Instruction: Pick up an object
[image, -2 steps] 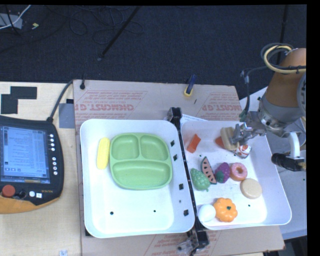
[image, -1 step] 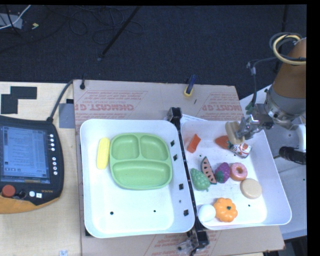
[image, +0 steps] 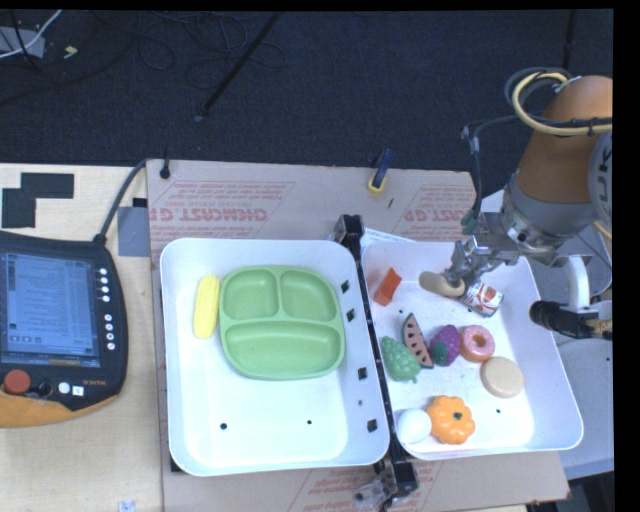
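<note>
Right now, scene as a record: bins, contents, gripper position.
left bin: green divided plate, yellow corn beside it
right bin: orange block, watermelon slice, green grapes, purple item, pink donut, tan cookie, pumpkin, white egg, small can, tan mushroom-like piece
gripper: low over right bin's far end, at the tan piece
grasp: cannot tell

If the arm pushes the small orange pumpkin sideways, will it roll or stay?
The orange pumpkin looks squat and ribbed, so it would probably slide or wobble rather than roll far. It seems a light toy. The white egg beside it would likely be knocked and roll.
</note>
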